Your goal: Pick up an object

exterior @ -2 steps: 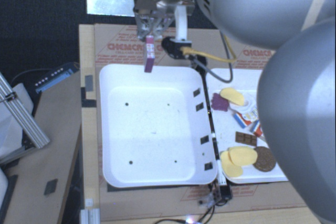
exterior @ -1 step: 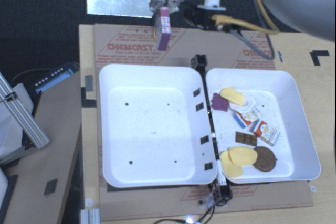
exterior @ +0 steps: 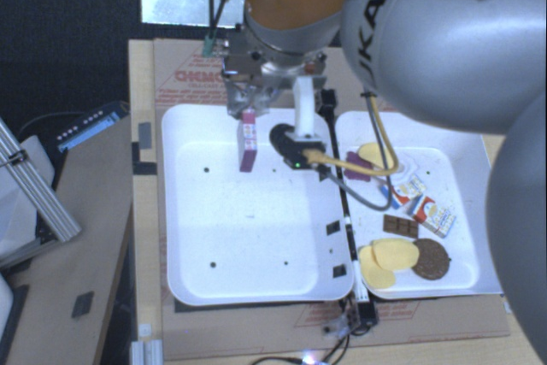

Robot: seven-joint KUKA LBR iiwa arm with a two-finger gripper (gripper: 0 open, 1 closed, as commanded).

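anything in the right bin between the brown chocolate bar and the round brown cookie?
No. In the camera view the chocolate bar and the cookie lie close together, with bare white floor of the right bin between them.

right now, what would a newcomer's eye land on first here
The big grey arm with its orange band fills the top right, its gripper over the left bin's far end with a slim maroon object between its fingers. In the right bin, yellow chips and a brown cookie cluster at the near end.
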